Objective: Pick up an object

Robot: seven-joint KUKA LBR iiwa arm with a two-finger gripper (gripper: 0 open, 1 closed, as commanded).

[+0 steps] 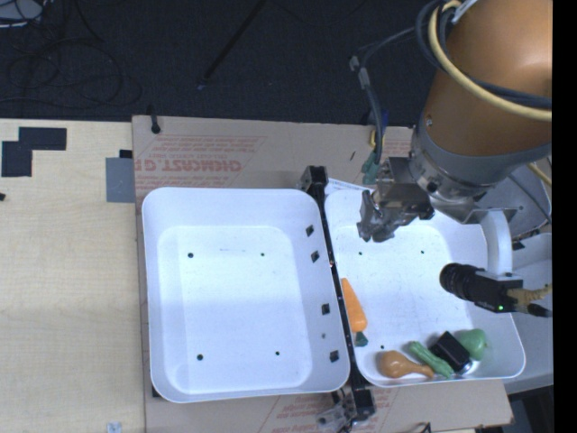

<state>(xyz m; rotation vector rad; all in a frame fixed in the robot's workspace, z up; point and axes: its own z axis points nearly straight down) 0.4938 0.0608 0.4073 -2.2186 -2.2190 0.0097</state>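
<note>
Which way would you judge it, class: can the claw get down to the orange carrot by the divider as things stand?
Probably yes. The claw hangs over the right bin's far end, and the carrot lies uncovered nearer the camera, apart from the other toys, though the divider beside it may crowd one side.

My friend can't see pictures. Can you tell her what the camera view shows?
A big grey and orange robot arm holds its claw above the far end of the right white bin. An orange carrot lies by that bin's left wall, and small toys sit piled in its near corner beside the left bin.
</note>
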